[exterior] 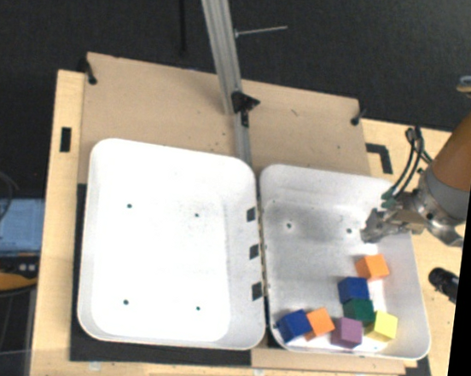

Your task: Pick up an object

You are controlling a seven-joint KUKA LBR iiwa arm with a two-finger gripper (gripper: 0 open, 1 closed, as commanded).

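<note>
1. Blocks, the things to be picked, lie in the right bin [304, 192], gathered in its near right corner; none is lifted.
2. An orange block [372, 266] lies farthest up the bin, slightly apart from the rest and nearest the tool.
3. Just below it is a blue block [353, 289], with a dark green block [360, 310] touching its lower edge.
4. A yellow block [384, 325] sits at the right, beside the green one and close to the bin's right wall.
5. Along the near wall runs a row: a second blue block [293, 325] at the left, a second orange block [319, 321] next to it, then a purple block [347, 332].
6. The tool [376, 225] hangs over the upper right part of the right bin, above a bare patch of its floor and above the top orange block without touching it.
7. Nothing shows between the tool's fingers; whether they are spread or closed I cannot tell, since the tip is small and grey against the grey-white bin.
8. The arm [455, 169] enters from the right, with its orange band above the grey wrist.
9. The left bin [168, 243] sits beside the right one on the counter [212, 102].
10. A slanted metal rail [224, 48] crosses the counter's far edge and ends between the two bins.
</note>
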